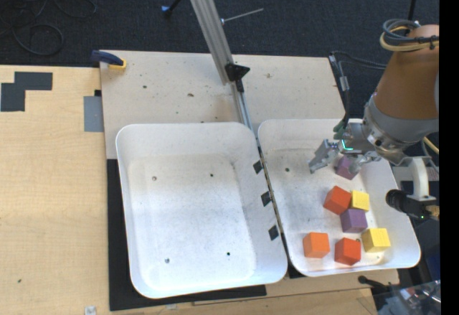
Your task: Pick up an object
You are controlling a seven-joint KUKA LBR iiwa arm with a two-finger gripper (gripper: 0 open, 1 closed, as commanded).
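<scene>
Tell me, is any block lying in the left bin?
No: all the blocks lie in the right bin, near the gripper.

Table with two bins
Left white bin and right white bin lie side by side on it.

Two white bins sit side by side: the left bin and the right bin. The right one holds seven blocks: three orange or red, two yellow, two purple.
</scene>
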